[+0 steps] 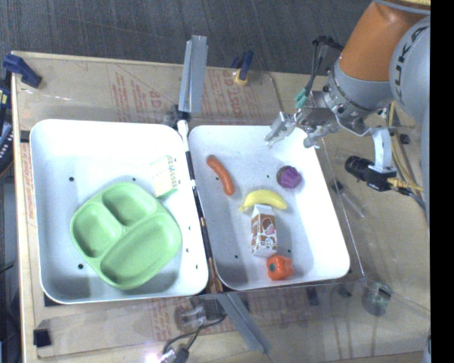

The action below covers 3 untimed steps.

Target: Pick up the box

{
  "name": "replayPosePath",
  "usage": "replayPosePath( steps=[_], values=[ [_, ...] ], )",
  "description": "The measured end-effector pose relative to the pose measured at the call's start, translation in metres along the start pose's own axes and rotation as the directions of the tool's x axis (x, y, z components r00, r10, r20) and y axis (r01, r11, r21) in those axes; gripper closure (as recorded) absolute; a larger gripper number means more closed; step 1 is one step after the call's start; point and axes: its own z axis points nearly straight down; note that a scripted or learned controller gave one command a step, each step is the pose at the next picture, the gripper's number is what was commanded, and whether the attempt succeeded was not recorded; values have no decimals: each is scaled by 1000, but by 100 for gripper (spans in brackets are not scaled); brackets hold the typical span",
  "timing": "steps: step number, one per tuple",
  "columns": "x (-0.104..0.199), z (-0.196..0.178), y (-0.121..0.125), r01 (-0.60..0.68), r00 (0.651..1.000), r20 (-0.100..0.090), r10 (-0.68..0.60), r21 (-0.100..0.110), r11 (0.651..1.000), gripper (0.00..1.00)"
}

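Camera view: box (263,231) mid right bin (329,203), banana (263,199) touching top.

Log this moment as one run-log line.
phase: approach | gripper: above right bin's far edge, holding nothing | box: lying in right bin, between banana and tomato | left bin: green plate

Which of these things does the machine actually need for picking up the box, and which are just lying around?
Part of the job:
- brown and white box, right bin
- end effector, above that bin's far edge

Just lying about:
- banana
- sausage
- purple piece
- orange-red piece
- green divided plate
- small pale carton
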Motion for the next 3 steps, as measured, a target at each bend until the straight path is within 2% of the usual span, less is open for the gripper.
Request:
replayPosePath(
  steps=[1,3],
  values=[
    [-36,82,-8,75,997,2,-75,0,997,0],
    [-36,81,-8,75,997,2,-75,0,997,0]
  ],
)
